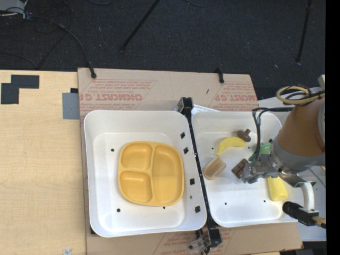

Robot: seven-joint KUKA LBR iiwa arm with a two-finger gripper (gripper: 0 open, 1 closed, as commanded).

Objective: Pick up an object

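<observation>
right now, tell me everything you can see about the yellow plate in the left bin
The yellow plate is a rounded-square tray, plastic by its look, divided by raised ridges into three compartments: two smaller ones on its left side and one long one on its right. It lies flat and right side up on the floor of the left bin, roughly centred, clear of the bin walls. Nothing sits in its compartments and nothing touches it apart from the bin floor beneath.

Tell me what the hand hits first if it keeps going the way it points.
Probably the small brown object just off the hand, which points left; the tan block lies beyond. Depth is unclear.
</observation>
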